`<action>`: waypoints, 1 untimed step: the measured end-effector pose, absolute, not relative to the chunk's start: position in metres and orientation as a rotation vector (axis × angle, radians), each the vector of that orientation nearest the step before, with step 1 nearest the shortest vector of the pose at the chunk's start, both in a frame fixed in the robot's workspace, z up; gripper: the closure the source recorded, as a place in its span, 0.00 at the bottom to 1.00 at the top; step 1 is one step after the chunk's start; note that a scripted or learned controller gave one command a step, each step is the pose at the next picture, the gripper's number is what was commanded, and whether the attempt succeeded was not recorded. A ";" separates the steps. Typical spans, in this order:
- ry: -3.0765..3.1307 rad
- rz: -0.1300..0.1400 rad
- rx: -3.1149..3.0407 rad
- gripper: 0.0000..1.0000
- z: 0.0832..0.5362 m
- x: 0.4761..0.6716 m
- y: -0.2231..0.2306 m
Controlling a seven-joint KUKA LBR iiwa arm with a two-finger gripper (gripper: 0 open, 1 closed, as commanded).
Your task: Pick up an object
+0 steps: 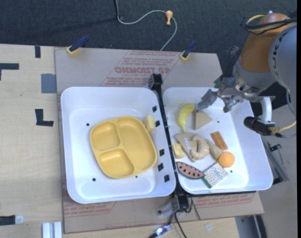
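The table (21,133) lies nearest, its wooden top carrying a cardboard sheet (135,68) under two white bins. The left bin (76,148) holds a yellow divided plate (123,147) tilted against its right wall. The right bin (252,167) holds a cluster of toy food: a banana (185,116), a tan wedge (202,119) touching it, a pale pretzel (198,147), a watermelon slice (190,172), an orange ball (226,159) and a small orange bar (218,140). The end effector (218,99) hangs over the right bin's far edge, its fingers spread apart and gripping nothing, just beside the wedge.
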State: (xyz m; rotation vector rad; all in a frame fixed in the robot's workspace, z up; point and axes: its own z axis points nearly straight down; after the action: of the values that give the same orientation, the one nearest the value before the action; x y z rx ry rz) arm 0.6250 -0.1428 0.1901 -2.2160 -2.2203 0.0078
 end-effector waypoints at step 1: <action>-2.222 0.006 -2.218 0.00 0.141 0.631 -0.149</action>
State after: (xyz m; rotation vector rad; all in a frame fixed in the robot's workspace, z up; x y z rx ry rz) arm 0.6310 -0.1490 0.1405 -2.2184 -2.2218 0.0063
